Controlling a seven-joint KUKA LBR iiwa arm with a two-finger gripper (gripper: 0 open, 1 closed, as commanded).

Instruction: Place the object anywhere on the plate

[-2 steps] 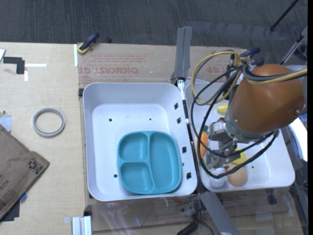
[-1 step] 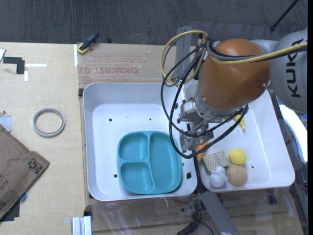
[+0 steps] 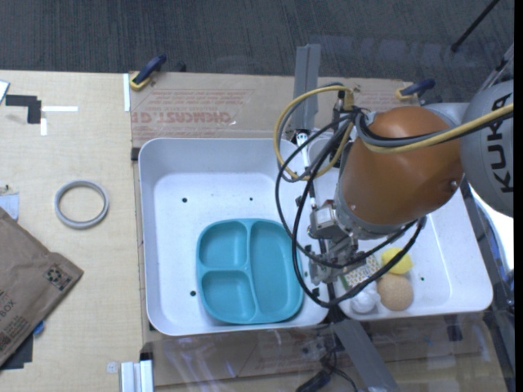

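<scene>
- The arm (image 3: pixel 400 166) reached in from the right, its orange band bulging over the seam between the 2 bins and hiding much of the right one.
- The gripper (image 3: pixel 333 260) hung below that band, low over the near-left part of the right bin (image 3: pixel 458 296), wrapped in black and yellow cables.
- Whether the gripper was spread, pressed together or pinching anything could not be told (wrist hardware and cable loops covered the tip).
- The teal plate (image 3: pixel 248 271) lay flat in the left bin (image 3: pixel 163 219), toward its near-right corner, with 3 compartments: 2 smaller ones on the left and 1 long one on the right.
- No item rested in any of the plate's 3 compartments.
- A small cluster of objects sat in the right bin near its front edge, just right of the gripper: a tan egg-shaped piece (image 3: pixel 395 292), a yellow piece (image 3: pixel 397 259) just behind it, and a white rounded piece (image 3: pixel 364 301) beside the tan one.
- These 3 lay close together, apparently touching or nearly so; which of them was the object meant for the plate could not be settled.
- On the wooden bench (image 3: pixel 73 153) left of the bins lay a roll of tape (image 3: pixel 82 203), and a brown cardboard box (image 3: pixel 29 284) sat at the left edge.
</scene>
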